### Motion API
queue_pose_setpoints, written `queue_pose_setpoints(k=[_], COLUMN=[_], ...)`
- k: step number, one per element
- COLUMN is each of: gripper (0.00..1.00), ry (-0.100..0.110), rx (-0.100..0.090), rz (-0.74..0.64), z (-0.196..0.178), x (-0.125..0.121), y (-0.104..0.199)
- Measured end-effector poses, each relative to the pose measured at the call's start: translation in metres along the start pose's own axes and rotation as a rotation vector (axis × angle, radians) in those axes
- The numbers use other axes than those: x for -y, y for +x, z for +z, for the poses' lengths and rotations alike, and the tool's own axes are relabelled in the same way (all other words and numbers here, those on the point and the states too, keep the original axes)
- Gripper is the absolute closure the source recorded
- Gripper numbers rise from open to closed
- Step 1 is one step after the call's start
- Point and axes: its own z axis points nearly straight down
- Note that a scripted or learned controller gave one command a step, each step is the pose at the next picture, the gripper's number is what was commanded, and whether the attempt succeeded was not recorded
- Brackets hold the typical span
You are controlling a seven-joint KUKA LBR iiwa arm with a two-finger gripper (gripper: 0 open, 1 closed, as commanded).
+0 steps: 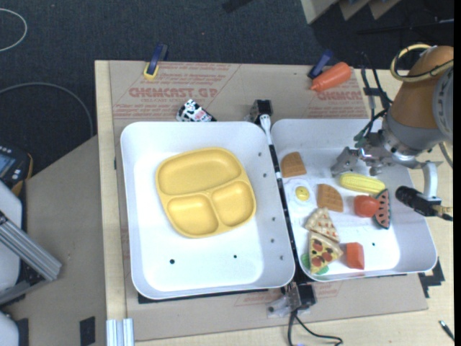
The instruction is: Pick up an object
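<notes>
status for you: pick not done as far as i can judge. the gripper [358, 158] is down in the right bin [414, 254], its tip just above the corn cob [361, 184], near it or maybe touching, can't resolve which. can't tell from this angle how the gripper is set, and nothing visibly sits in it, so don't count this as a grasp. left to do, by my read: confirm a grip on something, then lift it clear of the bin

contents, relative to the gripper:
- corn cob: directly below the tip, likeliest target
- watermelon slice [382, 209]: below and slightly right
- red tomato-like piece [365, 205]: just below the corn, touching the watermelon
- bread slice [292, 164]: well to the left, roughly level with the tip
- fried egg [301, 192]: left and below
- toast-coloured piece [330, 197]: below-left, beside the egg
- two pizza slices [323, 240]: further below-left, overlapping
- small red block [354, 254]: far below, near the bin's front wall

left bin [140, 215], far left of the gripper, holds a yellow divided plate [205, 191] with three empty compartments

items around the corn are tightly packed, so watch for a neighbour getting nudged on the lift
</notes>
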Motion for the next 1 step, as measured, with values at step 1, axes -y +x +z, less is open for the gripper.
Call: queue_pose_setpoints(k=[1], gripper=[0.0], ry=[-0.003], rx=[0.001], rz=[-0.001], z=[0.0155], x=[0.0001], y=[0.0009])
